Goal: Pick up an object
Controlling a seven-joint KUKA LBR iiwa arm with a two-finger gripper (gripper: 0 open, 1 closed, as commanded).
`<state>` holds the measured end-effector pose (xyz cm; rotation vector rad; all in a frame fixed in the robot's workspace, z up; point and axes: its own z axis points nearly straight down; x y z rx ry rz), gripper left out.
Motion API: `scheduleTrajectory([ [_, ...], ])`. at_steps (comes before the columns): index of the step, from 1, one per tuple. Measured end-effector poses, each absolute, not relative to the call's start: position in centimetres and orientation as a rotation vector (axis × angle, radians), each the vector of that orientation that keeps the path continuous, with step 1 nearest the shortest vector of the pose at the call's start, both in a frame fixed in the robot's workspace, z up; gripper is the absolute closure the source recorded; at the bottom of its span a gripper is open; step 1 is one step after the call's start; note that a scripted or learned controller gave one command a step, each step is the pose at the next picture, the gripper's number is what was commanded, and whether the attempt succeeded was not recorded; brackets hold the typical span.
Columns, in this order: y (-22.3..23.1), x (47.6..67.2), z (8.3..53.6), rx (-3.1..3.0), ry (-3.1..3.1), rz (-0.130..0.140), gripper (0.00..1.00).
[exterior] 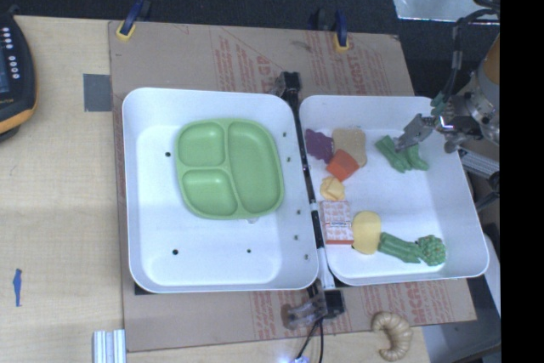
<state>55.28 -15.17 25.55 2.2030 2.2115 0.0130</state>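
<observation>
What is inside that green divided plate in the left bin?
Nothing that I can see: all three compartments of the green plate show bare green bottoms. The plate lies flat in the left bin, so whatever might be underneath it is covered.

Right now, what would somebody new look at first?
Probably the green plate, alone in the left bin. Next, the small toy foods in the right bin: a yellow piece, broccoli and an orange block. The gripper hangs over a green toy at that bin's far side.
</observation>
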Motion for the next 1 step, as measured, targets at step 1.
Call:
scheduleTrajectory([
  [1, -9.43, 52.99, 9.21, 2.220, 2.235, -0.003, 0.00],
])
